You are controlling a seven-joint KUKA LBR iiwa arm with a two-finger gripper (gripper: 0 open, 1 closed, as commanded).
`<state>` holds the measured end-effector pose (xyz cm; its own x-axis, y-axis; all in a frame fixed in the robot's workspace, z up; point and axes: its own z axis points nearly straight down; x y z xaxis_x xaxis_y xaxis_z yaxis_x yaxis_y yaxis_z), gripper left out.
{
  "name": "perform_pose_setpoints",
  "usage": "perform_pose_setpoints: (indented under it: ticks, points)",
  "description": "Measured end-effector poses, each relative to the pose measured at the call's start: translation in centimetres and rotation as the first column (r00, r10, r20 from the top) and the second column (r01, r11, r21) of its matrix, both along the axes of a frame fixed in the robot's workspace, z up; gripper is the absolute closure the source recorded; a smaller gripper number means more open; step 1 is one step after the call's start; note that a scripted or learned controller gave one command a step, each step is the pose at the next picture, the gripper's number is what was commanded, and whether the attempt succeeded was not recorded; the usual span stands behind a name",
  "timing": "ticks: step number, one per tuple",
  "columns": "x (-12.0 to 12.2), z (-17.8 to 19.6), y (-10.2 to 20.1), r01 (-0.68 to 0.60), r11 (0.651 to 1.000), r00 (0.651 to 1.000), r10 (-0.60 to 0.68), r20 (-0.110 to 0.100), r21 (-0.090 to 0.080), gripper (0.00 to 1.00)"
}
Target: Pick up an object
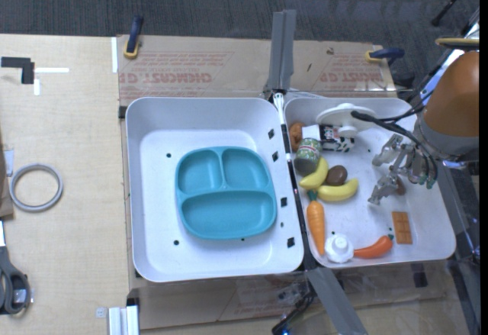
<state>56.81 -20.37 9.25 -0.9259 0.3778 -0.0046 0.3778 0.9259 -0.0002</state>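
We see the gripper (386,172) low over the right bin (438,238), fingers spread with nothing between them. The bananas (329,182) lie just left of it, partly covered by a green can (308,150); the arm (456,101) is cut off at the frame's edge.

You get even, bright overhead light, and both white bins (145,196) read cleanly without blown-out glare. Below the gripper (389,177) a soft, faint shadow falls on the bin floor. Focus is fairly sharp across the bench, though the gripper's metal parts look slightly smeared and small details stay grainy.
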Motion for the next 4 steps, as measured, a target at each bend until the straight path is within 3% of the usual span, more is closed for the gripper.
perform_pose_setpoints:
  ticks: [1, 2, 3, 4]
  points:
    - [-8.9, 0.0, -1.8, -0.179, 0.984, 0.984, 0.179, 0.0, 0.0, 0.0]
    - [-9.0, -0.1, 3.7, -0.242, 0.97, 0.97, 0.242, -0.003, 0.003, 0.0]
    - [0.8, 0.0, 7.4, -0.169, 0.986, 0.986, 0.169, 0.0, 0.001, 0.0]
    - [-9.0, -0.1, 9.3, -0.046, 0.999, 0.999, 0.046, -0.005, 0.002, 0.0]
